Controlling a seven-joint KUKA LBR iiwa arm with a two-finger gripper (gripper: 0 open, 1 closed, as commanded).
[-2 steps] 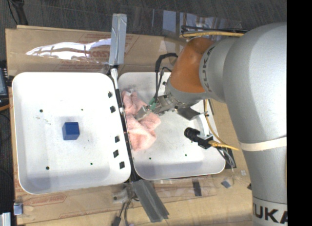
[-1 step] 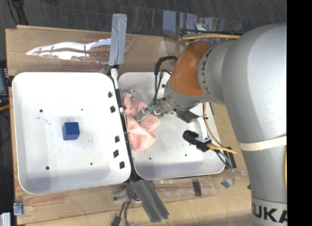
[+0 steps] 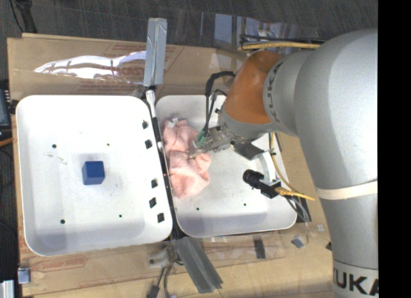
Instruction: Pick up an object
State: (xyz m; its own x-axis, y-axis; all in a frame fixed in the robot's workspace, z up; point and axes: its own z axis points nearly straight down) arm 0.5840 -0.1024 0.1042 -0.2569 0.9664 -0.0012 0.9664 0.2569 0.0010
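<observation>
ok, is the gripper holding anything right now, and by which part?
Cannot tell. The gripper is down at the pink cloth in the right bin, at the cloth's upper right edge, but a hold isn't visible. The blue cube sits untouched in the left bin.

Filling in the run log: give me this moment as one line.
gripper: down at pink cloth, grasp unconfirmed | right bin: pink cloth | left bin: blue cube

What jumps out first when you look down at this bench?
The big grey arm with its orange band reaches in from the right over the right bin. Under its gripper lies a crumpled pink cloth. A small blue cube sits in the left bin.
</observation>
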